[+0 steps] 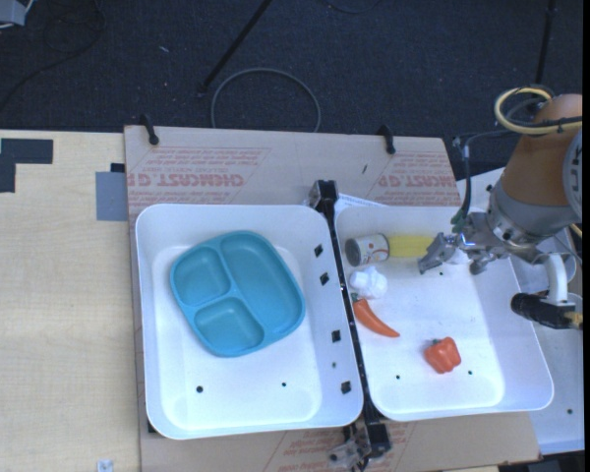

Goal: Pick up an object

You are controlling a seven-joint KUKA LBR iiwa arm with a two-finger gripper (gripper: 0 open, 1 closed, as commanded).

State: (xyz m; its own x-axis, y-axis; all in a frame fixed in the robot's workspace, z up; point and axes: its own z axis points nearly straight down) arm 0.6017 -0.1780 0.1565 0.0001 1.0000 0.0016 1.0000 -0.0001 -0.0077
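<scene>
At the right of the frame we see the gripper (441,257) low over the right bin (511,382), though we cannot tell how it is set. An orange pepper (442,354) lies lower in that bin, well apart from it

A blue divided plate (237,292) lies in the left bin (162,382). In the right bin (516,382), a small can (366,250) and a yellow block (410,246) sit near the far edge, beside the pincer (450,254). A white crumpled thing (369,283), an orange carrot (375,319) and a red pepper (442,355) lie nearer.
</scene>
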